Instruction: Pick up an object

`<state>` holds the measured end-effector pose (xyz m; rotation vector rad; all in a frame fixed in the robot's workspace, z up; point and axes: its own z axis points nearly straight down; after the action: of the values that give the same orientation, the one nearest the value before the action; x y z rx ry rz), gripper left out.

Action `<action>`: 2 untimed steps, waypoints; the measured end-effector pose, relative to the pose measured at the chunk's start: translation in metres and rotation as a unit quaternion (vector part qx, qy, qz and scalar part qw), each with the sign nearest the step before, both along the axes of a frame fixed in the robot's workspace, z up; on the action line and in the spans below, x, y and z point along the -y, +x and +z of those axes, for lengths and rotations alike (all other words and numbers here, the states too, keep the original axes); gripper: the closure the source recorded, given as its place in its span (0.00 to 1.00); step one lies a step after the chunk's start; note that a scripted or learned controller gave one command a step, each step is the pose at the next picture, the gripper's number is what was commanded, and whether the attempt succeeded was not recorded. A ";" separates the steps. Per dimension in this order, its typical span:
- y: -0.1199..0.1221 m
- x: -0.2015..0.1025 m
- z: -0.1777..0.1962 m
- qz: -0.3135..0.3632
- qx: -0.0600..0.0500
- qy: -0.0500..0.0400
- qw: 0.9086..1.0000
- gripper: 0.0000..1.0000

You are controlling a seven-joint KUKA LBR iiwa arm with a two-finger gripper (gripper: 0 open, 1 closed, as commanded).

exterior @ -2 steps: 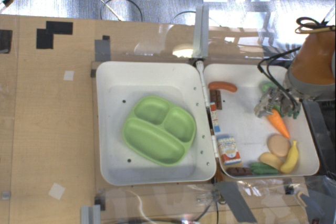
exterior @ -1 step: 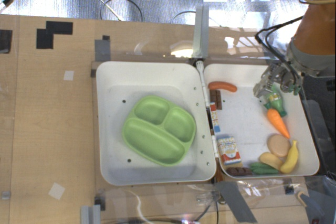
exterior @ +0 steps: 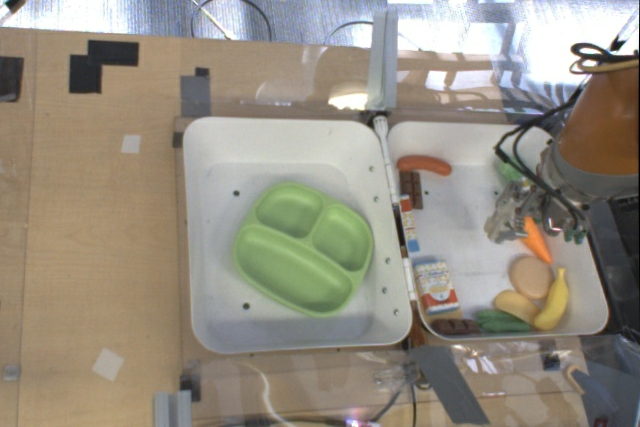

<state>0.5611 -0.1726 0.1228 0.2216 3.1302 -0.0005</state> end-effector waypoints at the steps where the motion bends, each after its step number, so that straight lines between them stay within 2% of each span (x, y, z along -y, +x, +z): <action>1: 0.001 -0.001 0.002 0.001 0.002 0.000 1.000 0.00; 2: -0.012 0.010 -0.033 -0.011 0.006 -0.001 1.000 0.00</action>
<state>0.5489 -0.1826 0.0898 0.2545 3.1162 -0.0021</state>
